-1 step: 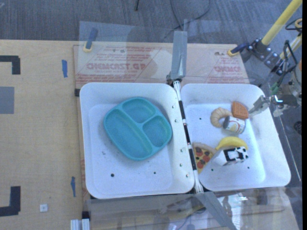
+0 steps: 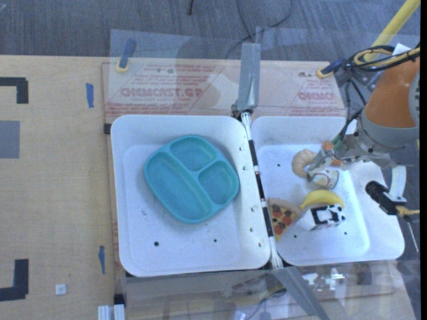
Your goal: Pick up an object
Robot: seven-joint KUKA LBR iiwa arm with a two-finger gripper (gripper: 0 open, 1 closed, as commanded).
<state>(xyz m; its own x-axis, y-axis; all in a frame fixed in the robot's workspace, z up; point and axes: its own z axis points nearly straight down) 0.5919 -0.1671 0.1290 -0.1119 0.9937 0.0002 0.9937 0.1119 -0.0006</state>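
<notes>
The gripper (image 2: 325,157) is down in the right bin (image 2: 380,245) beside the croissant (image 2: 303,161), above the banana (image 2: 321,199), finger opening impossible to tell.

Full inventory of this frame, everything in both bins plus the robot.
Left bin: 1, white, left half of bench.
Right bin: 1, white, right half.
Divided plate: 1, teal, left bin centre.
Croissant: 1, tan, right bin, upper left.
Banana: 1, yellow, right bin centre.
Pizza slice: 1, orange-red, right bin's left edge.
Small toy: 1, black and white, below banana.
Arm: 1, grey and orange, right side.
End effector: 1, beside the croissant.
</notes>
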